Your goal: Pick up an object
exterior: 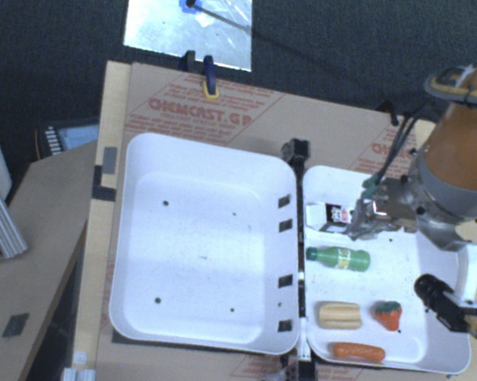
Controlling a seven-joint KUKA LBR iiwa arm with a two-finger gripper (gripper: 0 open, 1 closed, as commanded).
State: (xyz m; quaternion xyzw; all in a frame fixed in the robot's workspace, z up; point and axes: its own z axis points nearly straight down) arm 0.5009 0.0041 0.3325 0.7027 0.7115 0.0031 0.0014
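Bench (64, 230), cardboard sheet (232, 113) on it, two white bins (204, 242) side by side

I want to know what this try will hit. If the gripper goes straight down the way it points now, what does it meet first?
Probably the green bottle, lying just below the gripper in the right bin; depth is unclear, so it may touch bin floor beside it.

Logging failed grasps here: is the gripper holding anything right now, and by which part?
It cannot be told. The gripper hangs low over the right bin, just above the green bottle, which lies on the bin floor.
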